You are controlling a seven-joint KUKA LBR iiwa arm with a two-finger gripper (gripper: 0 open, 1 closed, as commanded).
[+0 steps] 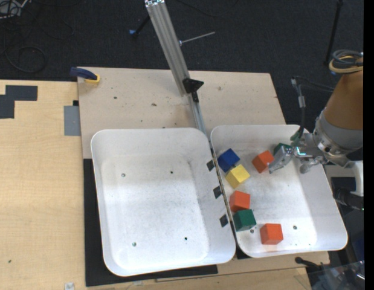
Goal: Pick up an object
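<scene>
Blocks fill the right bin (pixel 332 222): a blue cube (pixel 228 159), a yellow cube (pixel 238 175), a green cube (pixel 245 219), and three orange cubes, at the upper middle (pixel 263 161), near the divider (pixel 239 200) and toward the front (pixel 271 233). They look light, rigid and smooth-faced, best pinched across two flat opposite sides. The gripper (pixel 281 160) hangs just beside the upper orange cube, which is probably the target; nothing sits between its fingers, and whether they are spread or closed I cannot tell. The left bin (pixel 114 246) shows bare white floor.
</scene>
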